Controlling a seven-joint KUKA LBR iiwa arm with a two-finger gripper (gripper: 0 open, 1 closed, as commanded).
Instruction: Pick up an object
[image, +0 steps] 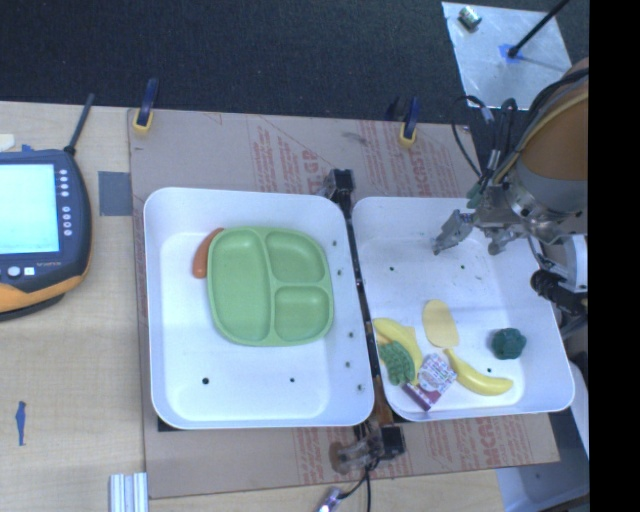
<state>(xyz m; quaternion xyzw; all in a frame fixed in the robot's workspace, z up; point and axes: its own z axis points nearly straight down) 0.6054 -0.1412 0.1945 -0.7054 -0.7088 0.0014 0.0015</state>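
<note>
Nothing is picked yet, we judge: our gripper (472, 232) hangs spread and bare, well above the banana (482, 377) lying untouched.

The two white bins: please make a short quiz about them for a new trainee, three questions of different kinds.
1. True or false: the green divided plate lies in the left bin.
2. Which bin is the end effector above? A) left B) right
3. Fill in: the orange item sticks out from under the plate's ____ edge.

Key: 1 true; 2 B, the right bin, whose banana and other items lie nearer the front; 3 left.
</note>
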